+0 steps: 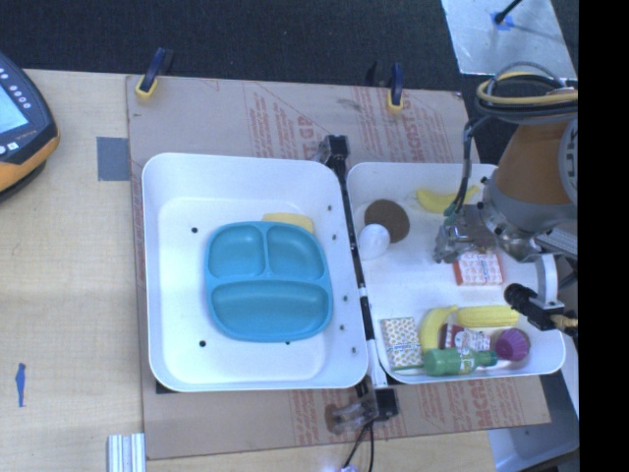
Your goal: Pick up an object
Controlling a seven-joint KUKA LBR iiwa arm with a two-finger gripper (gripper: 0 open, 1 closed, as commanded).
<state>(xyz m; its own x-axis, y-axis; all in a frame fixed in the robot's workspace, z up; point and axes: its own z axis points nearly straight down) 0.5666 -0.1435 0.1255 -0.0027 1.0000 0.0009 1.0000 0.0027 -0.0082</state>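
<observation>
My gripper hangs low over the middle of the right bin, with the grey arm and its orange band above it at the right. Just left of it lie a brown round object and a white ball. A red and white packet lies right beside the gripper on its lower right. A yellow banana sits behind it at the bin's far wall. Nothing shows between the fingers.
Along the right bin's near wall lie a patterned packet, a green bottle, two yellow pieces, and a purple object. The left bin holds a blue divided plate and a yellow piece behind it.
</observation>
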